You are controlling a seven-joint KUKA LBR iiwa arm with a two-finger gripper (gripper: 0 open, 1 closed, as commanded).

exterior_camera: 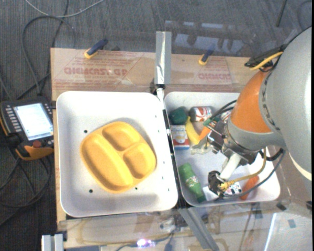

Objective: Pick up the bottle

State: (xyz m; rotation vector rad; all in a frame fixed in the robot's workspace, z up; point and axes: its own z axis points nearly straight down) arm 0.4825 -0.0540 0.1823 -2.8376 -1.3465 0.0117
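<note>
A green bottle (190, 180) lies on its side near the front left of the right bin (269, 195), its length running toward the front wall. My gripper (210, 143) hangs over the middle of that bin, under the grey wrist with the orange band. It is up and to the right of the bottle and apart from it. The wrist hides the bin floor beneath it.
Along the right bin's back left lie a dark green item (178, 115), a yellow and white item (179, 133), a red and white can (201, 112) and an orange carrot-like piece (204, 134). An orange thing (249, 184) lies front right. A yellow divided plate (119, 156) sits in the left bin (68, 192).
</note>
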